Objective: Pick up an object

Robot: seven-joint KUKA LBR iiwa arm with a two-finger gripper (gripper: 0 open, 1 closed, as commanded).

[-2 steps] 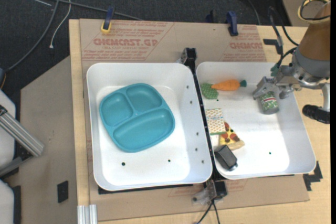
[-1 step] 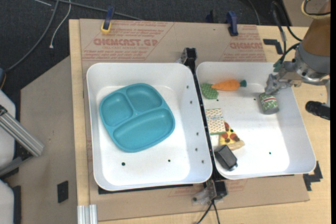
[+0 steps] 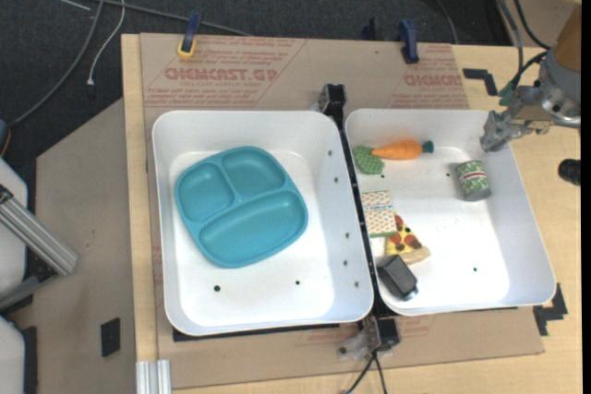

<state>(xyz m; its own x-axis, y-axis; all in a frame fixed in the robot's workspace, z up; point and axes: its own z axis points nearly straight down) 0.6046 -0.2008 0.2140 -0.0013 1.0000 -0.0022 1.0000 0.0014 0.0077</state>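
The gripper (image 3: 496, 133) hovers over the right bin's (image 3: 517, 286) far right rim; its grip I cannot tell. The left bin (image 3: 175, 291) holds a blue plate (image 3: 242, 205). Carrot (image 3: 401, 149), can (image 3: 472, 180) and black block (image 3: 399, 277) lie in the right bin.

Open floor is left across the middle and lower right of the right bin (image 3: 526, 226). Its left side is crowded by a toy carrot (image 3: 403, 149), a patterned card (image 3: 377, 212), a pizza slice (image 3: 405, 244) and a black block (image 3: 399, 277); a green can (image 3: 472, 180) stands near the far right corner.
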